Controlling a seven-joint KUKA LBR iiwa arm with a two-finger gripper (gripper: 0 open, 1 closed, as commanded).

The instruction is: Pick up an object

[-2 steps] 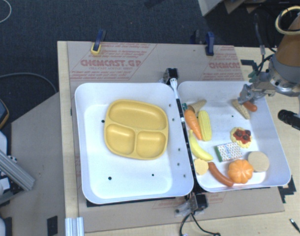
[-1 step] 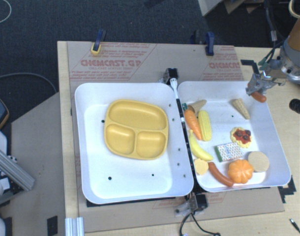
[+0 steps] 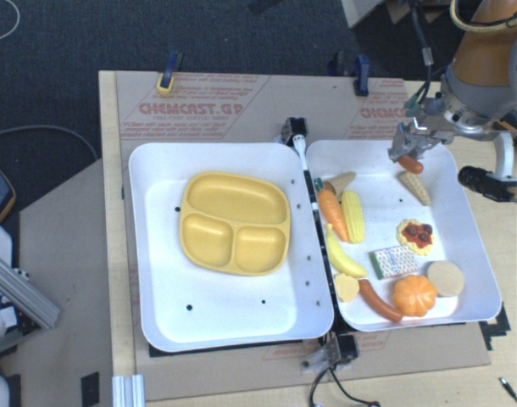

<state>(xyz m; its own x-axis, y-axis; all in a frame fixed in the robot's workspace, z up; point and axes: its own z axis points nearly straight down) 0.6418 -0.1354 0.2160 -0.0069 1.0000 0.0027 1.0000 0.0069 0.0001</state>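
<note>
Cardboard-topped bench (image 3: 241, 100) with two white bins side by side. Near edge of the right bin (image 3: 475, 227) is where most of the toy food sits: pumpkin (image 3: 414, 295), sausage (image 3: 379, 300), round cracker (image 3: 445, 277), banana (image 3: 345, 259), a small box (image 3: 394, 262). Further up there's a tart (image 3: 416, 236), corn (image 3: 353, 215), carrot (image 3: 330, 211) and a bread stick (image 3: 415, 188). Left bin (image 3: 157, 253) just has a yellow plate (image 3: 235, 223). At the far end, upper right of the frame, the gripper (image 3: 411, 155) hangs over the right bin's top edge with a little red-orange piece (image 3: 411, 165) right at its tip. Looks like it could be pinched there, but honestly can't tell if the grasp is real, so I wouldn't call the pick done. Arm comes in from the upper right, wrist angled down-left toward the bin
</note>
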